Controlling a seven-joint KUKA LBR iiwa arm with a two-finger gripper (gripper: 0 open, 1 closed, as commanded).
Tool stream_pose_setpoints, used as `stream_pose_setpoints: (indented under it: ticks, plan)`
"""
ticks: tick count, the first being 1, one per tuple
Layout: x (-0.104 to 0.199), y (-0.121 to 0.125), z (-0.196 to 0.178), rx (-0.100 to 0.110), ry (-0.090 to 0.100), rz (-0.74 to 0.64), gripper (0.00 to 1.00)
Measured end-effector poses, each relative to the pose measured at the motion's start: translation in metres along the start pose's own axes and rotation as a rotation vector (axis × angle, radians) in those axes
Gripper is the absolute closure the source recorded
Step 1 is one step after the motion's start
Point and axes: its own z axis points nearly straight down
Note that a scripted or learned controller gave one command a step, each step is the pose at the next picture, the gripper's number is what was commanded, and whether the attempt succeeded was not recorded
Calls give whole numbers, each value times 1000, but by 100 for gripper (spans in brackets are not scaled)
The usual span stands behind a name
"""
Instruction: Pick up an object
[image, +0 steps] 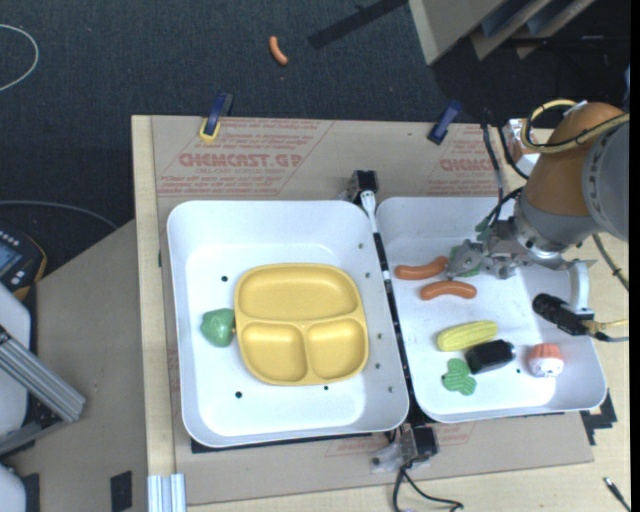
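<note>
so nothing is lifted yet: the hand (472, 262) sits low in the right bin (500, 405), and i cannot tell how it is set or whether it has hold of anything. just to its left lies one toy sausage (421, 269), and just below it another sausage (448, 291), either a likely target. further below are a corn cob (466, 335), a black block (489, 355), a green piece (459, 378) and a small red-and-white item (545, 360). the whole pick, grasp and lift, appears still to do.
</note>
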Motion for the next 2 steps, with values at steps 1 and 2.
stream_pose_setpoints:
  ticks: [1,2]
  plan:
    - [-1,2,-15,-8,-3,0,100]
    - [-4,-6,-63,-11,-4,2,100]
